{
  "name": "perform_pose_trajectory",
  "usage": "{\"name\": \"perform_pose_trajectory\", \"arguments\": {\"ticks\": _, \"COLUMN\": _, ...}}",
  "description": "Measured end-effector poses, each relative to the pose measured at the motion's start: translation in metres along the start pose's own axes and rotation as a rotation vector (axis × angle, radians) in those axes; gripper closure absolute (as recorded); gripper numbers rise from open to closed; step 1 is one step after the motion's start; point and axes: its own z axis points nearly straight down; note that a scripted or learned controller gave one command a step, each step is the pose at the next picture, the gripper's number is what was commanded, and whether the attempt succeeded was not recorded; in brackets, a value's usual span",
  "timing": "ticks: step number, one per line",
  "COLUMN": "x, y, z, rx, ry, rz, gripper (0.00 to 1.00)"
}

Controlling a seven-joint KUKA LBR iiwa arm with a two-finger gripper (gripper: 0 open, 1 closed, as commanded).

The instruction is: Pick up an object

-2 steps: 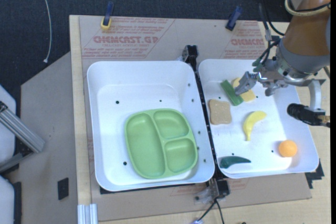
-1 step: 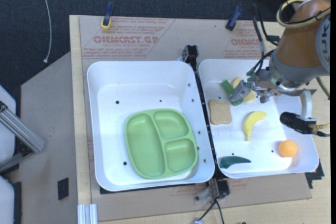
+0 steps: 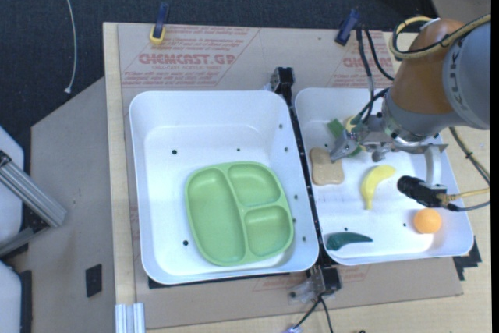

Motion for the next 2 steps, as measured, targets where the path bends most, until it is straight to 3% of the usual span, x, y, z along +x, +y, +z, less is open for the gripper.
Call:
{"name": "perform_pose_trajectory", "arguments": {"ticks": 1, "x": 0.000, "y": 0.000, "z": -0.013, "rx": -0.004, "ry": -0.001, "rz": 0.001, "gripper": 1.00}}
{"name": "perform_pose_trajectory", "arguments": {"ticks": 2, "x": -0.005, "y": 0.008, "z": -0.059, "rx": -0.008, "ry": -0.002, "rz": 0.000, "gripper": 1.00}}
